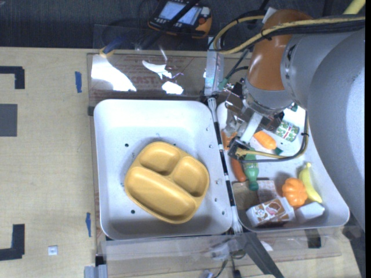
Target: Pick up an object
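Note:
My gripper point(236, 133) reaches down into the left side of the right bin point(333, 204), close to the wall between the two bins. Just below it lie a thin orange carrot point(237, 168) and a small green bottle point(251, 175). An orange wedge-shaped piece point(265, 139) lies right beside the gripper. Further toward the front are an orange pepper-like toy point(294, 191), a yellow banana point(310, 181), a brown and white carton point(269, 211) and a white block point(311, 211). I see nothing clearly held by the gripper.
The left bin point(113, 126) holds a large yellow three-part dish point(167, 180). A white can with a green and red label point(288, 131) lies at the back of the right bin, partly under the arm. The arm's grey body covers the right bin's far right.

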You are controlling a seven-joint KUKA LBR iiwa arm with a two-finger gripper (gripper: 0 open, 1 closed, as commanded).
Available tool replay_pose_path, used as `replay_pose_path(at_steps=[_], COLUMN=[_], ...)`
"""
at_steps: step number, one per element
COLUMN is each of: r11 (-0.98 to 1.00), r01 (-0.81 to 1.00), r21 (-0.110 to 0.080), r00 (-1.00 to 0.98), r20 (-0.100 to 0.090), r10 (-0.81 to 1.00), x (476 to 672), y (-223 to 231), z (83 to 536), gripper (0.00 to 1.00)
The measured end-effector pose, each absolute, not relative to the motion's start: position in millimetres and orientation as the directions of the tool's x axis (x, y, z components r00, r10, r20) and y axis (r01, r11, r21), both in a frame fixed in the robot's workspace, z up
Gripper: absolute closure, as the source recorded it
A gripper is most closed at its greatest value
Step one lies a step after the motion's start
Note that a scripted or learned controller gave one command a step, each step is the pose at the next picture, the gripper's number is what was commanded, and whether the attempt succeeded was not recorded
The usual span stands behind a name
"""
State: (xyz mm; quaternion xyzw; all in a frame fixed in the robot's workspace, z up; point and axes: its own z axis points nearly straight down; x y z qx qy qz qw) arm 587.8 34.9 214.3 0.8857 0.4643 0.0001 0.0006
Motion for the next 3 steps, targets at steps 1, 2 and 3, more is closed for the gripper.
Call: replay_pose_path(at_steps=[1, 2, 3], r11=[-0.403, -0.493, -0.627], r01=[0.915, 0.87, 0.779], r21=[-0.005, 0.0, 0.001], r00=[0.403, 0.493, 0.627], r20=[-0.001, -0.001, -0.001], r10=[0.915, 0.87, 0.779], x=[478.7, 541.4, 567.5], y=[62, 21, 25], z=[225, 249, 244], gripper=[1.0, 1.0, 1.0])
